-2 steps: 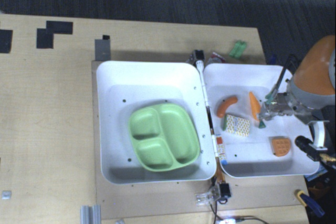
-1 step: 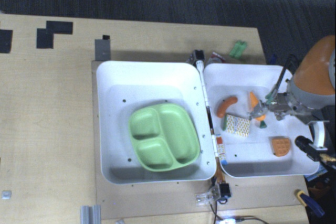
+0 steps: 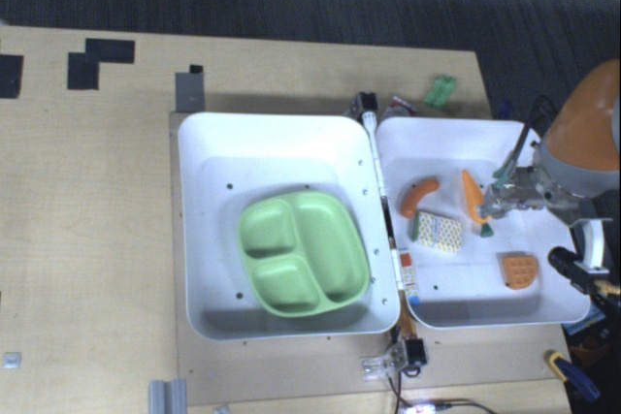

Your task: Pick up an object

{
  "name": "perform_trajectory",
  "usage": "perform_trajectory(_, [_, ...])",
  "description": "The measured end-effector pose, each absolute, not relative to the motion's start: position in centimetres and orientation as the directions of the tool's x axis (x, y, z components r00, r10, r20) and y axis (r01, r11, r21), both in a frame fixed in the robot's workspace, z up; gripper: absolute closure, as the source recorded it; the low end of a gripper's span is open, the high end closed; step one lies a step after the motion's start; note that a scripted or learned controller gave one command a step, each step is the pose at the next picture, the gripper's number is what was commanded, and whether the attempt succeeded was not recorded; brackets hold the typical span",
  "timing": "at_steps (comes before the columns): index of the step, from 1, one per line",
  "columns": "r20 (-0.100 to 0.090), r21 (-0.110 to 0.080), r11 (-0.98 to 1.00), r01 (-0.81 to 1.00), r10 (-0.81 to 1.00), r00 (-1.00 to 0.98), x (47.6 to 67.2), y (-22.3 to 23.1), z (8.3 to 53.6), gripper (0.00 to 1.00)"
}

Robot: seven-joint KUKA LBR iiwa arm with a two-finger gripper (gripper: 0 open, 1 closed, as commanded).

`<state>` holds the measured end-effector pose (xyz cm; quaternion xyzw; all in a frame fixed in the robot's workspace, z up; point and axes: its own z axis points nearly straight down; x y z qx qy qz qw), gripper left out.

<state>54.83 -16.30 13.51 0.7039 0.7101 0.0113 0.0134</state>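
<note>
1. Down in the right bin (image 3: 543, 150), the claw (image 3: 490, 208), right beside an orange carrot (image 3: 471, 192) (touching or just apart, cannot tell).
2. Spread, pressed together or pinching, cannot tell.
3. Left of the carrot, a red-orange sausage (image 3: 419, 194); below that, a checkered yellow block (image 3: 436, 232), near the claw.
4. Toward the near right corner, a small orange waffle (image 3: 519, 270), well apart from the rest.
5. Over in the left bin (image 3: 209, 208), a green divided plate (image 3: 303, 252), tilted.
6. Beyond the bins, a green toy (image 3: 440, 91) on the bench (image 3: 87, 238).
</note>
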Motion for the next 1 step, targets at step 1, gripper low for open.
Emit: perform_trajectory(1, [-0.003, 0.035, 0.008, 0.999, 1.000, -0.008, 54.82, -16.30, 13.50, 0.00])
